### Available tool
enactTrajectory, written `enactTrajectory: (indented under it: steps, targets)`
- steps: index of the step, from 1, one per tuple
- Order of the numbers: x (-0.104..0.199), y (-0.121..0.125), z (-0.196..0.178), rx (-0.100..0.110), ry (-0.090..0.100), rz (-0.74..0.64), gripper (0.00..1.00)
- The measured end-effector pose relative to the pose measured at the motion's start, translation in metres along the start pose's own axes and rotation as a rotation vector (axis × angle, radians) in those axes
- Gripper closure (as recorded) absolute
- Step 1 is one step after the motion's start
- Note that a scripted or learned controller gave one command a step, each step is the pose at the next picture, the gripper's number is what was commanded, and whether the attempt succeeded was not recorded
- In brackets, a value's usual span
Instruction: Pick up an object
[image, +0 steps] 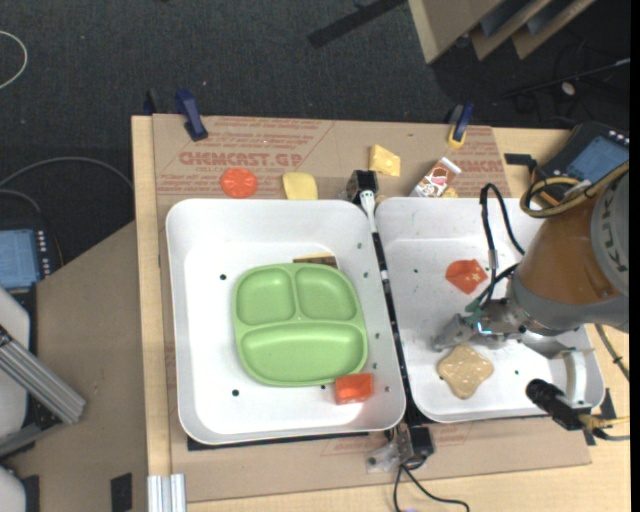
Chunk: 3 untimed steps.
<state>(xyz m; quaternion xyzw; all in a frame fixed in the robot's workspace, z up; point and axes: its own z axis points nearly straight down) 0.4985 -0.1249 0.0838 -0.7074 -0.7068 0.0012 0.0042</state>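
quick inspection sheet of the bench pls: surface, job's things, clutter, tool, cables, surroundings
Surface: cardboard-covered bench bearing left bin and right bin.
Job's things: tan piece and red piece in right bin; green divided plate and orange block in left bin.
Clutter: orange disc, two yellow pieces and a printed packet behind the bins.
Tool: tool low in right bin, just above the tan piece.
Cables: black cable along the arm; another at front edge.
Surroundings: dark carpet.
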Motion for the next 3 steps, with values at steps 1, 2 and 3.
enactTrajectory:
  steps: [1, 2, 3]
  targets:
    - [-0.004, 0.035, -0.001, -0.012, -0.006, -0.002, 0.0]
    - [-0.043, 0.136, -0.004, -0.018, -0.009, -0.004, 0.0]
    - [0.006, 0.088, -0.001, -0.002, 0.0, -0.004, 0.0]
